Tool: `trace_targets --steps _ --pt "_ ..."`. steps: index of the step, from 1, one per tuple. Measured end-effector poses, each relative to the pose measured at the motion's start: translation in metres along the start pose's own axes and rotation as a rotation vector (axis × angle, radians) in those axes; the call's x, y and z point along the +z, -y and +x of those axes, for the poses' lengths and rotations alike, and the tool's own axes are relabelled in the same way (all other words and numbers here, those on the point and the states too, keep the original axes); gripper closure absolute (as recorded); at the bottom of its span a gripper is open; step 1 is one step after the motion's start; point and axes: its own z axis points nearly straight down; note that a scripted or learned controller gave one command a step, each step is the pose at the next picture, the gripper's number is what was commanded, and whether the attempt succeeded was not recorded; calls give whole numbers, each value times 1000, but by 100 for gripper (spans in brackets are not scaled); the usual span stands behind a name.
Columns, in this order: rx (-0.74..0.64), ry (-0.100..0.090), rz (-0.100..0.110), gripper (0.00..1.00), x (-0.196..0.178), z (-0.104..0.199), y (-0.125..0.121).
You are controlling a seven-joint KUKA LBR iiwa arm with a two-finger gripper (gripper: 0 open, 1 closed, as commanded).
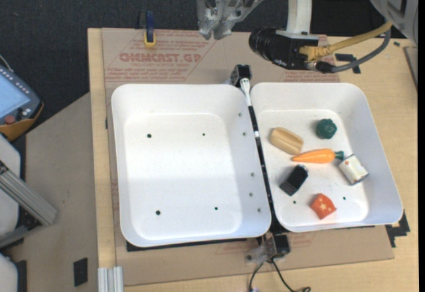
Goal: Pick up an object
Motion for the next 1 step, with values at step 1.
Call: trace_targets --steps 1 --pt "0 14 38 100 192 4 -7"
